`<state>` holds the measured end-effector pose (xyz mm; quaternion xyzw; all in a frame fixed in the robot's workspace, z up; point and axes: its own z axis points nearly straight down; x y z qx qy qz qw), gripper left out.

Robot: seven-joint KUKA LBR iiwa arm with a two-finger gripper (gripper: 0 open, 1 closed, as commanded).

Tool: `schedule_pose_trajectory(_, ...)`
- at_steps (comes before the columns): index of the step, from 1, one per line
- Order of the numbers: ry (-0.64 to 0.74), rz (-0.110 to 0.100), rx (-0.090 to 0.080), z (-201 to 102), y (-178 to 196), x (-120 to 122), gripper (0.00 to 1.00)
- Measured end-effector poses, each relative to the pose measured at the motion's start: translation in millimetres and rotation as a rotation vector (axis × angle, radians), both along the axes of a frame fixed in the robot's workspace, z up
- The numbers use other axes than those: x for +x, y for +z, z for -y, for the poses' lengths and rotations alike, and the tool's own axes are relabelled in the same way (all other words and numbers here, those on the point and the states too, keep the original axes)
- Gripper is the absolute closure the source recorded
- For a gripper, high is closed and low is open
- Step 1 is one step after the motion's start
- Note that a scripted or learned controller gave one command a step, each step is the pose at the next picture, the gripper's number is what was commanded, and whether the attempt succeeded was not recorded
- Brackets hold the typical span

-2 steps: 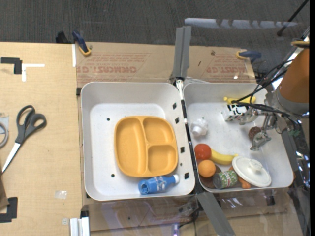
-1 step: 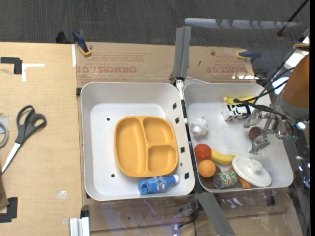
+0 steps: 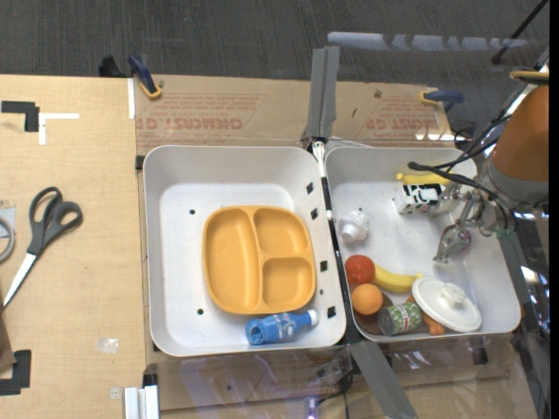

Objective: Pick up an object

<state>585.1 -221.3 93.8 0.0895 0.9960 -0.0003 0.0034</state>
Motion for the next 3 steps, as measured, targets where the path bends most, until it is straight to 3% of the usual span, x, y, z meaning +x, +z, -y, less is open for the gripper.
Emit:
schedule_pose_trajectory(1,-0.041,-0.021,0.004,-47,-5,27,0.0)
schedule_pose_trajectory(2,-0.114,0.0,0.0,1,66,28,0.0)
schedule_pose_trajectory(3,-0.084,0.0,0.0,-15,11,54,0.0)
